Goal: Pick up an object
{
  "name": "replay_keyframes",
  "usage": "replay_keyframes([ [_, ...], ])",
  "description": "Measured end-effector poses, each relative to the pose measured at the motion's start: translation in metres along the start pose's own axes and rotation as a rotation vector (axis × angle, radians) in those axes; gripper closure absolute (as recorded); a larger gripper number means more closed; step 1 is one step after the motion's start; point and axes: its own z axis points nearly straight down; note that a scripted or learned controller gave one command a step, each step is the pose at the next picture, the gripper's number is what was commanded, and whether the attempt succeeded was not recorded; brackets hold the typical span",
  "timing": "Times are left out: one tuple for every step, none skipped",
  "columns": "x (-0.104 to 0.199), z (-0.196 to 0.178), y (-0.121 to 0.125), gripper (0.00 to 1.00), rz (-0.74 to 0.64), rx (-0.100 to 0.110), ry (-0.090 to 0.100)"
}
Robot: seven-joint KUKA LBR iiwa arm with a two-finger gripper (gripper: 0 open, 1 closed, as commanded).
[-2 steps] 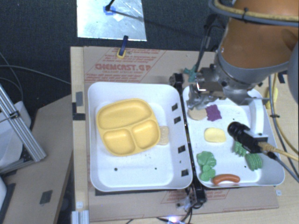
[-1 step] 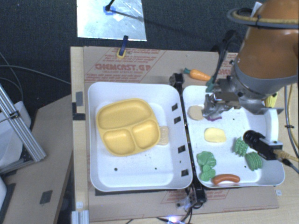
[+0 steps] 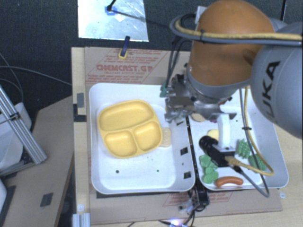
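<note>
Yellow three-compartment plastic tray [image 3: 129, 128], white left bin's [image 3: 137, 181] centre: light, stiff, slick (judged); grasp its rim. Gripper [image 3: 177, 111] state: cannot tell.

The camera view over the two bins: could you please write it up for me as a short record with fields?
left bin: shallow white plastic bin
left bin contents: yellow three-compartment plastic tray, lying flat
right bin: second shallow white plastic bin, partly hidden by the arm
right bin contents: green leafy toy pieces; red-orange sausage-shaped toy near the front wall
arm: grey arm with orange band, reaching in over the right bin
claw: claw over the divide between the bins, just right of the tray
grasp: cannot tell
</note>
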Motion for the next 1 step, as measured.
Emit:
replay_keyframes([
  [-0.006,-0.0121,0.0014,1.0,0.004,-0.003,-0.002],
])
